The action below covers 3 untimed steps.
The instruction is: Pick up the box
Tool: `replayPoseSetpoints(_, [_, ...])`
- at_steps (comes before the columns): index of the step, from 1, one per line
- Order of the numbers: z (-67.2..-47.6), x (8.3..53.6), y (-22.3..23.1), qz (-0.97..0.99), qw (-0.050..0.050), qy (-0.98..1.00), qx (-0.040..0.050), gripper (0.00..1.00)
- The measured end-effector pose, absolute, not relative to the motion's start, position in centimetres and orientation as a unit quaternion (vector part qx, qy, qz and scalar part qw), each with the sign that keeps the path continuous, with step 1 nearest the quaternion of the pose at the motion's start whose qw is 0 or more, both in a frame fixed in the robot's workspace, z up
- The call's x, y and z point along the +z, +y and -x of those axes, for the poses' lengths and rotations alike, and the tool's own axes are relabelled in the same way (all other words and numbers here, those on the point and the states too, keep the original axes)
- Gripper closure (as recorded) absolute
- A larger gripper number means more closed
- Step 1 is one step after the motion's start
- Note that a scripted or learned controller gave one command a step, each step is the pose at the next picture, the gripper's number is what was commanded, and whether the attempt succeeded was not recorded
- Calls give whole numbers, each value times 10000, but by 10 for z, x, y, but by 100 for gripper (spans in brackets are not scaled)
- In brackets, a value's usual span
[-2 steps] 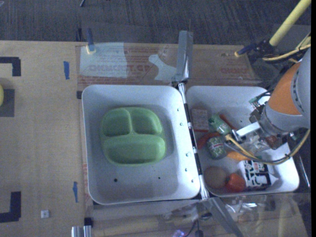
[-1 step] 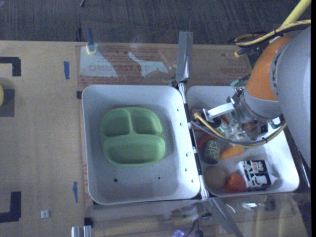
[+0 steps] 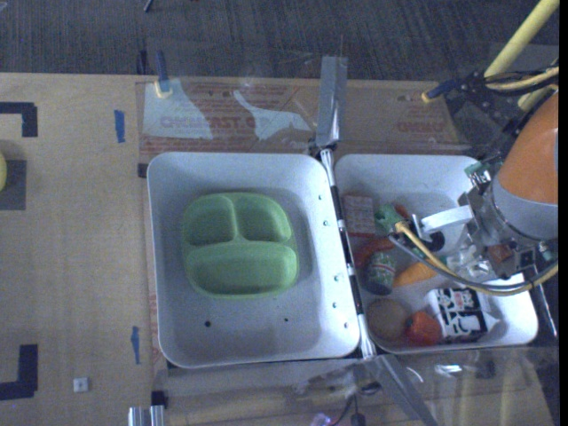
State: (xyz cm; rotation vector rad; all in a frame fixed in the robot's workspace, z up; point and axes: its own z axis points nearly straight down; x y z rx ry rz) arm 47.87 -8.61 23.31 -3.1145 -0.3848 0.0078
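Right now the grey arm with the orange band (image 3: 540, 162) reaches in over the right shallow white bin (image 3: 390, 169); its wrist hardware and looped cables cover the jaws, so cannot tell whether they are spread or closed, or whether they hold anything. The target, a small white box with black print (image 3: 460, 311), lies flat near the bin's front right corner, just below the wrist. Clutter sits to its left: a red-orange rounded item (image 3: 424, 327) touching or just beside it, a brown round item (image 3: 386, 319), a dark green can-like item (image 3: 380, 272), an orange wedge (image 3: 415, 275) and a flat reddish packet (image 3: 358, 212). The left bin (image 3: 169, 185) holds a green divided plastic plate (image 3: 240, 244), well apart.

Judgement: this is the approach stage. For a clean pick, centre over the box, turn the wrist so the jaws span its narrower side, and descend on the edges away from the red-orange item. Risks: the bin wall close by, or nudging the neighbour.
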Motion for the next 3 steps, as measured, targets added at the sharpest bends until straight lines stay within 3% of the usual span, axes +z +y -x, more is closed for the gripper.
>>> replayPoseSetpoints(1, [-479, 219, -76, 9940, 18, -1096, 27, 100])
replayPoseSetpoints(2, [-549, 246, -117, 9936, 6, -1126, 12, 100])
replayPoseSetpoints(3, [-478, 149, -193, 9932, 14, -1166, 19, 100])
